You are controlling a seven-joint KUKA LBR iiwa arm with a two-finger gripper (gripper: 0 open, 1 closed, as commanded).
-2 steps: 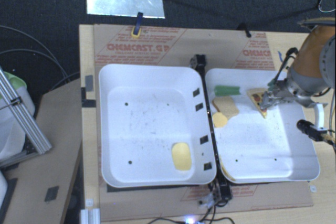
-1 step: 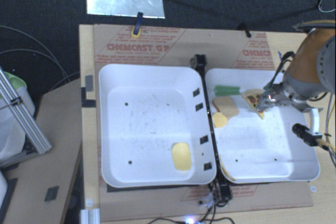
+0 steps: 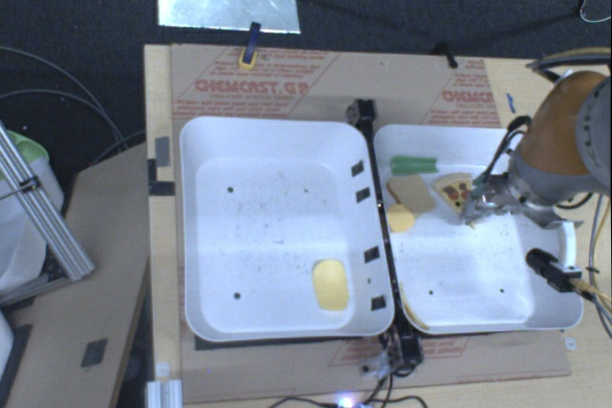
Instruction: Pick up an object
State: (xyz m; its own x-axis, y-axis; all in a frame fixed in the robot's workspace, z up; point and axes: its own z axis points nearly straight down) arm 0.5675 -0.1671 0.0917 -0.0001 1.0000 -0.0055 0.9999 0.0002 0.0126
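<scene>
Rounded pale-yellow lump (image 3: 331, 284); smooth white bin (image 3: 277, 148)

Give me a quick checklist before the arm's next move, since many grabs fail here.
1. Gripper over the right bin: ok.
2. Object close by: ok, the pizza slice toy lies right beside it.
3. Object held: cannot tell.
4. Target free of neighbours: not ok, the brown slab, green stick and small yellow piece crowd it.
5. Yellow object in the left bin lies apart, easy alternative: ok.
</scene>
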